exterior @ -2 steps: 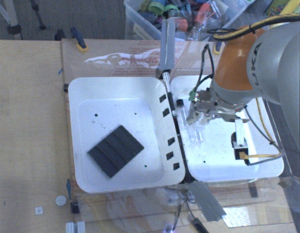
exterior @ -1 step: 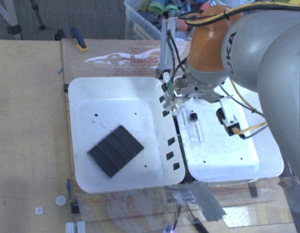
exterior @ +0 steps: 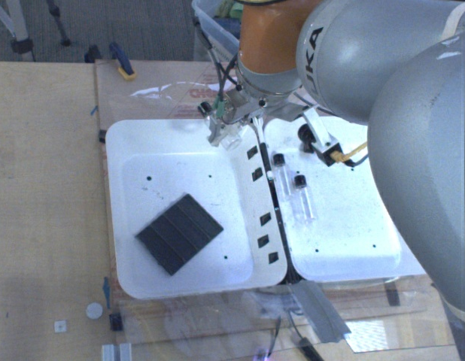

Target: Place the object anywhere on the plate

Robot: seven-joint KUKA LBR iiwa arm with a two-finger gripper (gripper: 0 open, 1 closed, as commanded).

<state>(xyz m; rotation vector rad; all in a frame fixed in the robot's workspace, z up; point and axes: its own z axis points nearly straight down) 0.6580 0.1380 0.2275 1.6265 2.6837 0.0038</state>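
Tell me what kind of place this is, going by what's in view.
Probably a robotics lab test bench, not a home or factory line: a KUKA arm reaches over two shallow white bins on a wooden bench, and a tripod's legs stand on the carpet behind.

Two shallow white bins sat side by side, a left bin (exterior: 127, 201) and a right bin (exterior: 368, 232). One dark ridged plate (exterior: 179, 233) lay in the left bin, and one clear tube-like object (exterior: 301, 198) lay in the right. One arm (exterior: 353, 43) reached over them, and one blue clamp (exterior: 122, 60) lay on the bench.
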